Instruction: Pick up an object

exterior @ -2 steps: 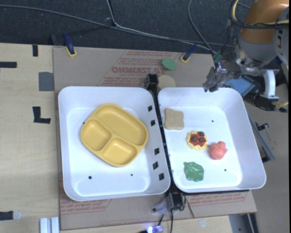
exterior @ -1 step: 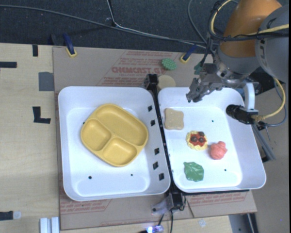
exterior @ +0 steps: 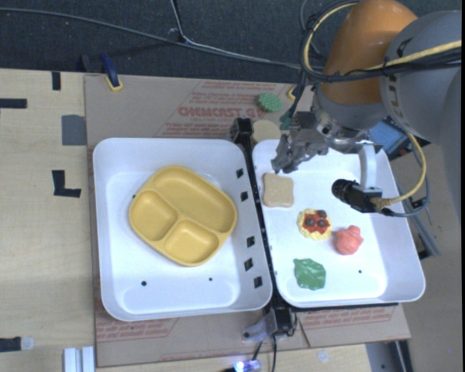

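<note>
Hovering just beyond the toast (exterior: 278, 191), the gripper (exterior: 287, 160), its state untellable, is judged best closed across the light, stiff slice's edges.

Red printed lettering runs across the brown cardboard sheet (exterior: 163, 107) under the two bins — a large word along its top edge, beside smaller lines of print, all seen upside down and too blurred to read. More red print shows at the sheet's bottom edge — also illegible. No other text, number or brand mark can be read.
</note>
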`<move>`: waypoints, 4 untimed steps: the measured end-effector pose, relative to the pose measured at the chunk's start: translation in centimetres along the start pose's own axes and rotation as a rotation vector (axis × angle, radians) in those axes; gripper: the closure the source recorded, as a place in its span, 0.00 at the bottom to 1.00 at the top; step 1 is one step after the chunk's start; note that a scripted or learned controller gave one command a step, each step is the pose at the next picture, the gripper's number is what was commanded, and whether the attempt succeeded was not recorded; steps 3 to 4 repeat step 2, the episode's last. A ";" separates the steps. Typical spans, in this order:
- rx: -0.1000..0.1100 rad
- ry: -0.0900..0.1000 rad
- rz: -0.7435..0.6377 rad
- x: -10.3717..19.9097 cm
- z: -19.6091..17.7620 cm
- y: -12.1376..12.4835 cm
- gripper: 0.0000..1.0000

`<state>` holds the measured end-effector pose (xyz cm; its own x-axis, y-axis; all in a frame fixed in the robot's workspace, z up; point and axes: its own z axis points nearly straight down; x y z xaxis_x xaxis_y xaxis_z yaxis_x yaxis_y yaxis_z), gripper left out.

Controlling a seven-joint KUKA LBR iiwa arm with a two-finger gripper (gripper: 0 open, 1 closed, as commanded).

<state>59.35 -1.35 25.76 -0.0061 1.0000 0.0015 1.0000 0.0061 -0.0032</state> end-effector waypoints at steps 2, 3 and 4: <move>0.001 -0.001 0.001 9.3 1.6 -4.5 1.00; 0.001 -0.001 0.001 9.3 1.6 -4.5 1.00; 0.001 -0.001 0.001 9.3 1.6 -4.5 1.00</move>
